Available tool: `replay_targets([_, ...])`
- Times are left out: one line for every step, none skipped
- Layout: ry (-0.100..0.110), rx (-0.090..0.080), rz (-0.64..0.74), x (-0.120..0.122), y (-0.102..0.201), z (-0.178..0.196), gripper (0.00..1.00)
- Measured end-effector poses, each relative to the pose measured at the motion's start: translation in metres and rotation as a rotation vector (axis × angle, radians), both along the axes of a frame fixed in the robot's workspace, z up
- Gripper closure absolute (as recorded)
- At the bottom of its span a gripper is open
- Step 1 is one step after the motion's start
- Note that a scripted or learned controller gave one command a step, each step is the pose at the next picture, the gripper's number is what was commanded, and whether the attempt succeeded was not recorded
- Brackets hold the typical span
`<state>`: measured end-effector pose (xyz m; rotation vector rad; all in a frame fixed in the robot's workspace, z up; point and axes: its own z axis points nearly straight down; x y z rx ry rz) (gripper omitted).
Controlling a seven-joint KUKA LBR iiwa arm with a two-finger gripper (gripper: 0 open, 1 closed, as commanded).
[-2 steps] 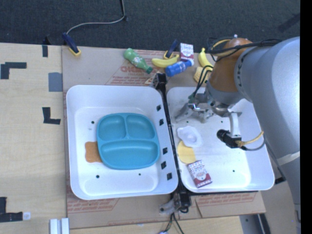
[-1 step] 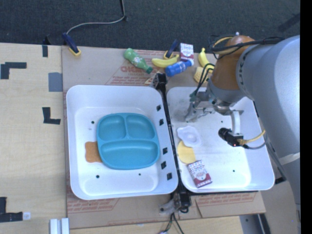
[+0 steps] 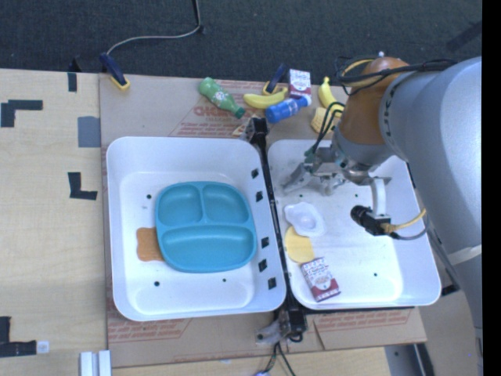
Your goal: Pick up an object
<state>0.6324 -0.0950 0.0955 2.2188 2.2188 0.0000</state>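
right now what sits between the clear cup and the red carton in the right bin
In the camera view, a yellow round piece lies between the clear cup and the red carton, overlapping the cup's lower edge.

The single camera was fixed above the bench [image 3: 47, 210] and looked down at a slant; the left bin [image 3: 125, 171] and the right bin [image 3: 407, 276] lay side by side across the middle of the view; dark floor [image 3: 235, 6] showed along the top; the arm [image 3: 438, 131] reached in from the right, close to the lens and large.
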Motion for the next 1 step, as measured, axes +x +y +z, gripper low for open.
replay_targets([0.002,0.003,0.002,0.0027,-0.0146,-0.0096,0.00])
